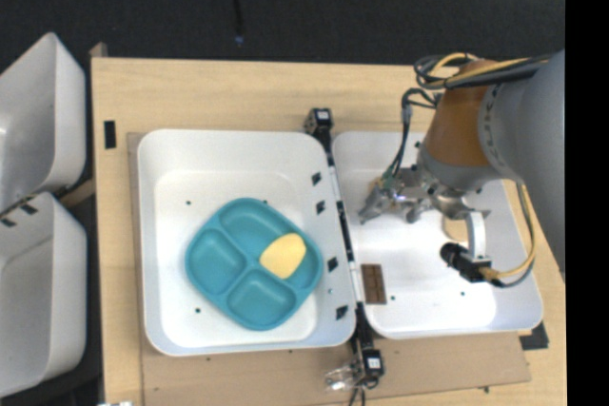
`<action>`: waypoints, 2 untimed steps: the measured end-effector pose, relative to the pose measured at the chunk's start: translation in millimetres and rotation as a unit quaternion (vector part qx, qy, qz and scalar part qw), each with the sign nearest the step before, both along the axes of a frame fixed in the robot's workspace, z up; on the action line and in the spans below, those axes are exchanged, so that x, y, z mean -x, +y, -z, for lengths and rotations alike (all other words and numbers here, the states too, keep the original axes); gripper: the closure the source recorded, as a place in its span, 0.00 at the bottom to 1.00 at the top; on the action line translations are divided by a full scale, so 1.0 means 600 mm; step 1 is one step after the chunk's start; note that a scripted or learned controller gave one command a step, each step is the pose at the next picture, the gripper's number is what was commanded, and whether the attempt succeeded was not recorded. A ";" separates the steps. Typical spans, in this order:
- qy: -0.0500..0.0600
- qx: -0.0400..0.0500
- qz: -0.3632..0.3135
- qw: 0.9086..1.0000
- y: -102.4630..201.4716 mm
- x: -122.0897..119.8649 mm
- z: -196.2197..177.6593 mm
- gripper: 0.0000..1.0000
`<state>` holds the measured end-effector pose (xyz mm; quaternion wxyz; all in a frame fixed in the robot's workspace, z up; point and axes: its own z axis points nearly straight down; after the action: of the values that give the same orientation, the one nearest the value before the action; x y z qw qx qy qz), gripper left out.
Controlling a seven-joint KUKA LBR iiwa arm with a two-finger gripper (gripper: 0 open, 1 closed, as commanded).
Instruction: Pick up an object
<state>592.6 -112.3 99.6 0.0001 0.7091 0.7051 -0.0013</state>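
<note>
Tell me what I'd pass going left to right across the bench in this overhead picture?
Left bin → blue divided plate → yellow object on it → small brown block in the right bin → gripper.

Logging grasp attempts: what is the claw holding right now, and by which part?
It cannot be told. The claw hangs over the right bin; its tips are too blurred to show any hold.

The bench [219, 90] is looking like pale matt wood. Both bins [162, 319] are showing smooth, glossy white plastic. The teal divided plate [228, 261] is appearing as smooth plastic.
</note>
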 end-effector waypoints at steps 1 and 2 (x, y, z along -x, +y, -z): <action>-0.003 0.000 0.003 1.000 -0.001 -0.002 -0.021 1.00; -0.004 0.000 0.002 1.000 -0.015 -0.017 -0.107 1.00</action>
<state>603.1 -121.4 163.9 0.0030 0.7103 0.7039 0.0016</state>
